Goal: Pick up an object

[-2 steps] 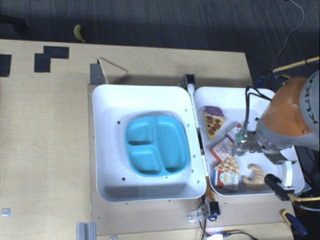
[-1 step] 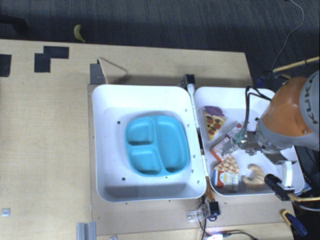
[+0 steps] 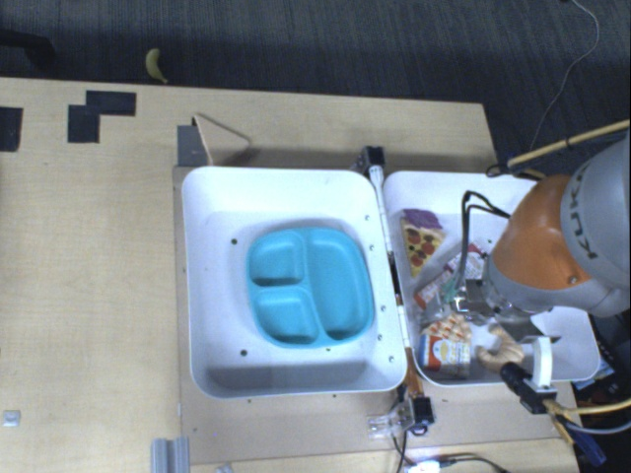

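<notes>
You're at the reach-in step: the claw (image 3: 463, 308) sits low in the right bin (image 3: 582, 358), over a clutter of snack packets (image 3: 446, 348) (right of the blue tray (image 3: 311, 284)). Whether it's clenched, I cannot tell; next comes a clean lift.

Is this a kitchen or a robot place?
Probably a robot lab. A grey and orange arm reaches over two white bins on a workbench; one holds a blue divided tray, and cables trail nearby.
</notes>
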{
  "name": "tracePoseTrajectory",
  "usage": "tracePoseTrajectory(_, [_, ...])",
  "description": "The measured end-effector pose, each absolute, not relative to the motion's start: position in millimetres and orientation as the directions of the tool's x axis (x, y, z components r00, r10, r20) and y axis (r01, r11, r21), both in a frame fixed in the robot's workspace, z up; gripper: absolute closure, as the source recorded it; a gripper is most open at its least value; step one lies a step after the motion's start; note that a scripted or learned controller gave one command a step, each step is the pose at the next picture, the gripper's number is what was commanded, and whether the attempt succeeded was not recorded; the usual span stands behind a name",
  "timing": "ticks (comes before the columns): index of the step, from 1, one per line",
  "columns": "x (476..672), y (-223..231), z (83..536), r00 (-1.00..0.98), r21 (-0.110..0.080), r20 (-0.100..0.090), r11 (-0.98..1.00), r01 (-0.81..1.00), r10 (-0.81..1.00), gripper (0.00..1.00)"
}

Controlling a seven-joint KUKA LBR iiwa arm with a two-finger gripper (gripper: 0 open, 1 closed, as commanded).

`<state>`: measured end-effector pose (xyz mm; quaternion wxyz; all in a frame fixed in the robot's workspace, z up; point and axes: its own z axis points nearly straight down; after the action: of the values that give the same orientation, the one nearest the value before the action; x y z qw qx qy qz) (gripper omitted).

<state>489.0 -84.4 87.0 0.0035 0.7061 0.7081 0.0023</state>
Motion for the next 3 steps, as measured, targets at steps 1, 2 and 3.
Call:
tracePoseTrajectory(1, [492.0,-84.0,99.1,-0.005,0.016,-0.002,0.005,1.0,1.0,1.0])
tracePoseTrajectory(2, [511.9,-2.6,185.0,-0.005,0.004,0.002,0.005,1.0,1.0,1.0])
tracePoseTrajectory(3, [511.7,-3.4,184.7,-0.006,0.003,0.001,0.006,1.0,1.0,0.0])
